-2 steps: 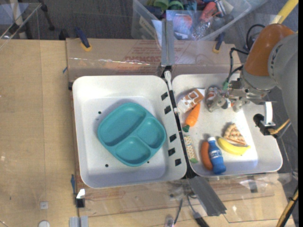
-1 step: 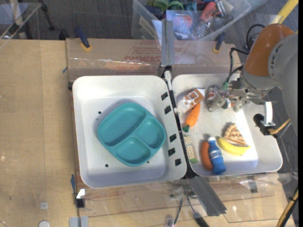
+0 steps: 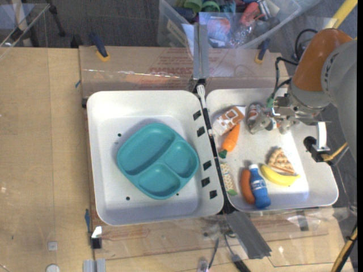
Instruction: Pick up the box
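Note:
The box (image 3: 230,117) is small, brown and white, and lies in the upper left part of the right bin (image 3: 317,194), close to the divider. My gripper (image 3: 256,119) is low over the same bin, just right of the box, and points toward it with a narrow gap between them. Nothing shows in the gripper's grasp. The grey arm with its orange band (image 3: 315,61) reaches in from the right.
An orange carrot (image 3: 230,138) lies just below the box. Further down are a cracker strip (image 3: 227,178), a sausage (image 3: 246,186), a blue bottle (image 3: 260,189), a banana (image 3: 278,176) and a sandwich wedge (image 3: 279,160). The left bin (image 3: 102,197) holds a teal divided plate (image 3: 157,160).

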Tool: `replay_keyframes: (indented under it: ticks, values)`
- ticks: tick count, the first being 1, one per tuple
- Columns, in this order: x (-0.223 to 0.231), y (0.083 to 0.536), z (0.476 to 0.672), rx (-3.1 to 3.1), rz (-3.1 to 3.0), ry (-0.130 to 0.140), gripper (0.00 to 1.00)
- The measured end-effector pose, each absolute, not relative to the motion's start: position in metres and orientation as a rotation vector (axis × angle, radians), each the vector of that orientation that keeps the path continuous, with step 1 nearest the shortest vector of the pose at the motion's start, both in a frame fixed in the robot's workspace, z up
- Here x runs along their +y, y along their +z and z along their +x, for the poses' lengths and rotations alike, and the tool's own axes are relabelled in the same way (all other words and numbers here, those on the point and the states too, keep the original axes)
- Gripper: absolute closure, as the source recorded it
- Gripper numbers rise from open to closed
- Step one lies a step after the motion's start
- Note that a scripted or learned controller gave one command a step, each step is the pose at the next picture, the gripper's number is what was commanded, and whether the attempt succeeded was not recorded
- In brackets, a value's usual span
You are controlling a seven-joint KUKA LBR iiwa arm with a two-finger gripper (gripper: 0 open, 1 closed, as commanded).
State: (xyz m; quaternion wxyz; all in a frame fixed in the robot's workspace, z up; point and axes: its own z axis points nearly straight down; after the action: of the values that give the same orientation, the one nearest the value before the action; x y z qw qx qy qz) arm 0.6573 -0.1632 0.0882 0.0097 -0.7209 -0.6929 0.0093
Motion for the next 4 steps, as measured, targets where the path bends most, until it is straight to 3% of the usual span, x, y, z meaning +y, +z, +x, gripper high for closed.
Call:
replay_keyframes:
  ticks: [2,3,4]
  values:
    - [-0.163,0.088,0.657,-2.164,-2.251,0.029,0.00]
    - [-0.153,0.085,0.655,-1.376,-2.772,0.078,0.00]
    - [-0.151,0.097,0.660,-1.386,-2.785,0.053,1.00]
